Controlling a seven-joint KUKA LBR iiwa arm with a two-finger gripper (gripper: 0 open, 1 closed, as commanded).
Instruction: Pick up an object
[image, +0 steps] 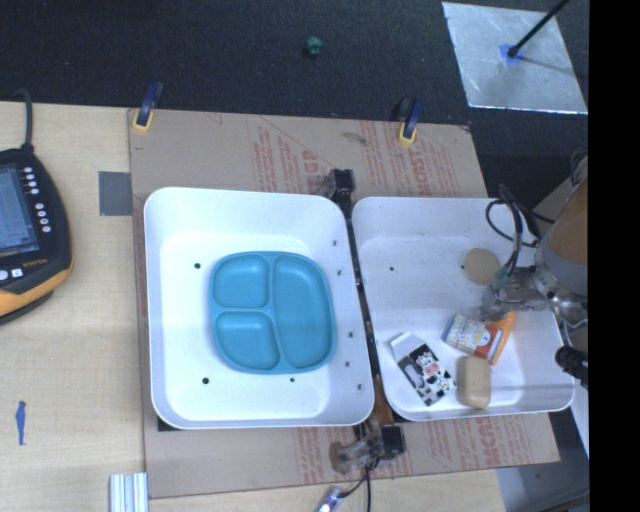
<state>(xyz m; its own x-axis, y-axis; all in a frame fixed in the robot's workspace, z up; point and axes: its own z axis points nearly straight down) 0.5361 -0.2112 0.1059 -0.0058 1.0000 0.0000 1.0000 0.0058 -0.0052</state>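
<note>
The right bin (400, 235) holds several small objects. A tan round piece (481, 264) lies near its far right side. A small pale box (464, 331) and an orange packet (497, 338) lie together at the right. A black and white card (423, 367) and a tan block (474, 383) sit near the front wall. My gripper (503, 298) reaches in from the right, low over the bin, just above the orange packet and next to the tan round piece. I see nothing clearly held in it.
The left bin (175, 225) carries a blue divided plate (271, 310). A teach pendant (25, 230) lies on the bench at far left. Clamps (408, 120) hold the cardboard underlay at the back. Cables loop beside the wrist (505, 220).
</note>
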